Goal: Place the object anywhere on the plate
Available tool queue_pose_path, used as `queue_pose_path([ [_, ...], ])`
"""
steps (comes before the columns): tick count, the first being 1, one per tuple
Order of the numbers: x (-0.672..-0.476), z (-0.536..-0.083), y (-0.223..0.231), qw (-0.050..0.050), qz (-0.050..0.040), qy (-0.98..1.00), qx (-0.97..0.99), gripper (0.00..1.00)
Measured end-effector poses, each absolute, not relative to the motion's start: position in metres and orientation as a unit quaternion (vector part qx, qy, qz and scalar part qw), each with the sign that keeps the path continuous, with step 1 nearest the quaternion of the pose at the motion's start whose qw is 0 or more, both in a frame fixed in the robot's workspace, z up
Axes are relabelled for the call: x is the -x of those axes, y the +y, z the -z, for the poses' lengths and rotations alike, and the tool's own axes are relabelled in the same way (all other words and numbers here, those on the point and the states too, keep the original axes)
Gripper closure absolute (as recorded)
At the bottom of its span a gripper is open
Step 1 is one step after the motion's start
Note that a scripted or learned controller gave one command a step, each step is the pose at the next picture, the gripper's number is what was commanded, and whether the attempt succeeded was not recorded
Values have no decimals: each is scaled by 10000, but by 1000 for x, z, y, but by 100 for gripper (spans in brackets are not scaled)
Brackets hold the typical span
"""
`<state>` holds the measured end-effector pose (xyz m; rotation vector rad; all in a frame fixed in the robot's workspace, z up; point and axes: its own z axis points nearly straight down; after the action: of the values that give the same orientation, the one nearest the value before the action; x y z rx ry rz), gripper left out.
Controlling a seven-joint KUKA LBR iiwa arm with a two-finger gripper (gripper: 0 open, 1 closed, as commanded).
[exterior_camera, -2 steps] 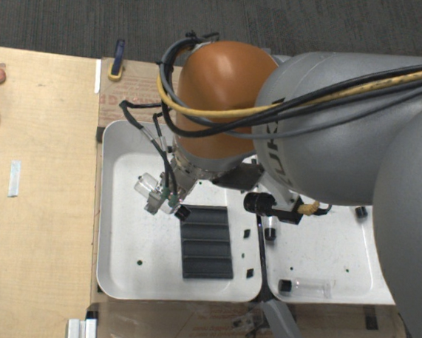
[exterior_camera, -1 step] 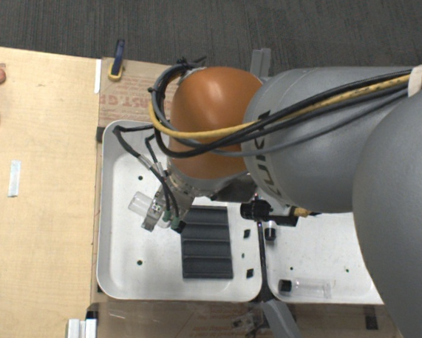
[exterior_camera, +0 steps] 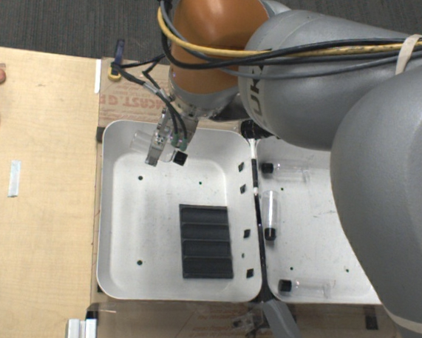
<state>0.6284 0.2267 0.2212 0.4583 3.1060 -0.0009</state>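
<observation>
A black ribbed rectangular plate [exterior_camera: 205, 242] lies flat in the left bin [exterior_camera: 116, 267], toward its front right. My gripper [exterior_camera: 166, 153] hangs over the bin's back left part, well behind the plate and apart from it. Its two fingers stand apart and I see nothing between them. A faint clear shape [exterior_camera: 141, 140] lies by the bin's back wall, just left of the fingers; I cannot tell what it is.
The right bin [exterior_camera: 322, 249] holds a clear tube with a dark tip [exterior_camera: 269, 216] along the divider and two small black-capped pieces [exterior_camera: 267, 167] [exterior_camera: 285, 286]. The big arm covers the upper right. A wooden bench [exterior_camera: 39, 185] lies left.
</observation>
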Motion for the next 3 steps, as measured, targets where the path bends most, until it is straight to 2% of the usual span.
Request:
queue_pose_path([
  [2, -514, -203, 228, -8, 5, 9892, -1468, 100],
  [3, -592, -208, 227, 7, 4, 9946, -1037, 100],
])
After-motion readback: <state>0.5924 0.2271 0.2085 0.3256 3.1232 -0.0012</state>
